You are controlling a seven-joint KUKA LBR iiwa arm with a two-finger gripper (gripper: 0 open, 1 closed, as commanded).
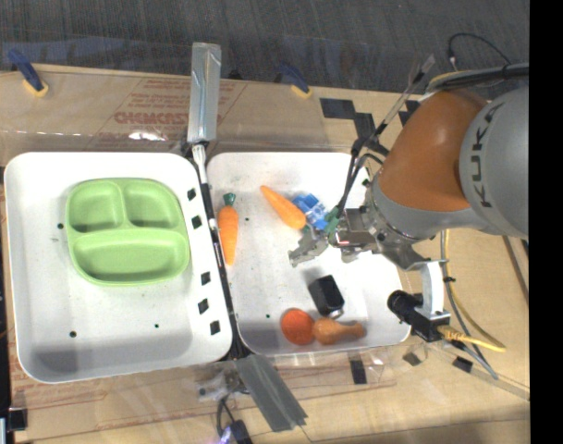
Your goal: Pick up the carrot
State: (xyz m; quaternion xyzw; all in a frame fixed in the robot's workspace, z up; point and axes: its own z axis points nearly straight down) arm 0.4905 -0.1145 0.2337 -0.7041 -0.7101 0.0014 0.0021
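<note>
blue item (308,203): partly hidden behind claw (309,248) | arm: cut off right

One camera, high above the bench, looking down at a slant.

Fixed up high and far enough back to take in both white bins side by side: left bin (31,276) on the left, right bin (263,340) in the middle. Arm (447,155) coming in from the right, big and near. Strip of dark floor (263,7) along the top, past the bench's far edge.
</note>
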